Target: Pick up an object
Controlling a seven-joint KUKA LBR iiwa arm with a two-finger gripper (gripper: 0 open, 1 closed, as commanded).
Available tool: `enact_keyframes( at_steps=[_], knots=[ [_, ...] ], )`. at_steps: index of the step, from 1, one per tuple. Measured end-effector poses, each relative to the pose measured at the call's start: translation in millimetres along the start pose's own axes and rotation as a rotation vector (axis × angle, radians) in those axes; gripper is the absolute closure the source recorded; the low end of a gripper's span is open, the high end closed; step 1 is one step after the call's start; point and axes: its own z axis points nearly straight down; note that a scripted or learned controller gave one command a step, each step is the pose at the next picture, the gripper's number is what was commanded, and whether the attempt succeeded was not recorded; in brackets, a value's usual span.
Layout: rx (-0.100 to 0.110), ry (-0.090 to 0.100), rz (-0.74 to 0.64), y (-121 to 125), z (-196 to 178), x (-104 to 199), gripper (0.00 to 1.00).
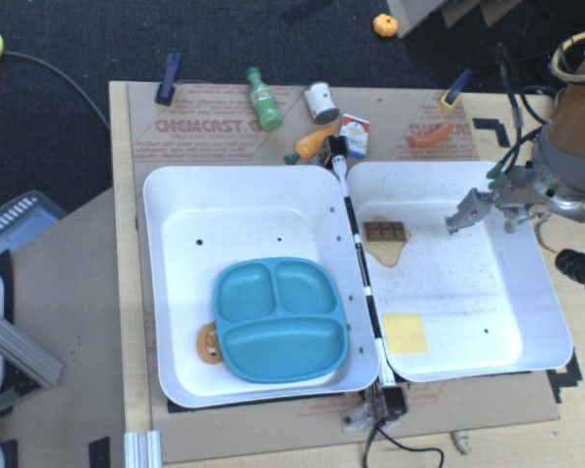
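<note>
The grey two-finger gripper hangs over the upper right part of the right-hand shallow white bin, its fingers spread apart with nothing between them. Candidate objects lie to its left and below: a brown chocolate-bar block resting on a tan cookie-like piece close to the divider, and a flat yellow square sponge near the front. The left bin holds a blue three-compartment plastic plate with a small orange pretzel-like piece touching its edge. The chocolate block looks nearest; a good attempt would centre the fingers across its short side, descend straight, and close only once low enough to straddle it.
</note>
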Motion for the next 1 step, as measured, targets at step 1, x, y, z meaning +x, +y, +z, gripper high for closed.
enact_keyframes(
  at_steps=[1],
  knots=[
    [0.003,0.001,-0.001,38.3,115.2,49.6,0.0]
  ],
)
